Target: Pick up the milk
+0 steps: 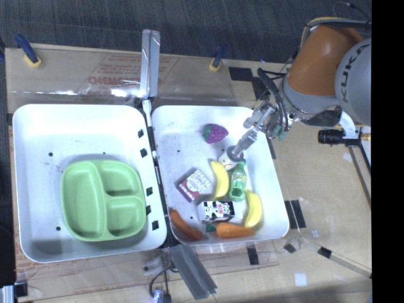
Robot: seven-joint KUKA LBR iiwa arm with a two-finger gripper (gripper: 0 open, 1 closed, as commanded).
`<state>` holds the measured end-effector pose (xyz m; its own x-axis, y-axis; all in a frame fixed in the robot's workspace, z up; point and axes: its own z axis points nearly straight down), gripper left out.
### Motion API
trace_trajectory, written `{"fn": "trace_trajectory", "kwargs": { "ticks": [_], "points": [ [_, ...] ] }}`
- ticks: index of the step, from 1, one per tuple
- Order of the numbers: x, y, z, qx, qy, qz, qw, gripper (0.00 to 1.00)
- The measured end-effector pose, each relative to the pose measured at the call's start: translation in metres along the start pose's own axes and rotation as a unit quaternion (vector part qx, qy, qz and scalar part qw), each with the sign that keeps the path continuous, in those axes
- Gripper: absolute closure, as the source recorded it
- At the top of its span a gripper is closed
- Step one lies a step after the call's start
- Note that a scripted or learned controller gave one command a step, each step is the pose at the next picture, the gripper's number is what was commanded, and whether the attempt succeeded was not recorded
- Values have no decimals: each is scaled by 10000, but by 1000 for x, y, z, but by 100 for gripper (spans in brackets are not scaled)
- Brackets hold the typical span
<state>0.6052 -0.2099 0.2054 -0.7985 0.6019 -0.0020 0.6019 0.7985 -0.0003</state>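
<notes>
Milk (218, 211) in right bin (265, 122) — gripper (234, 151) above

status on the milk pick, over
hand low in right bin, above green bottle. milk carton lying at front, untouched. bananas and carrot crowd it.

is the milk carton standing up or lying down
Lying down. The milk carton rests on its side in the right bin, cow-patterned face up, between a banana and a carrot.

"KUKA" is printed in dark letters on the grey arm housing (356, 74). Red print on the cardboard sheet (113, 74) cannot be read.
</notes>
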Motion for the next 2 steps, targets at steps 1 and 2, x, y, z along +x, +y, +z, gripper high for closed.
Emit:
{"fn": "trace_trajectory", "kwargs": {
  "ticks": [1, 2],
  "points": [
    [0, 0, 0, 0, 0, 0, 10000, 0],
    [0, 0, 0, 0, 0, 0, 10000, 0]
  ]
}}
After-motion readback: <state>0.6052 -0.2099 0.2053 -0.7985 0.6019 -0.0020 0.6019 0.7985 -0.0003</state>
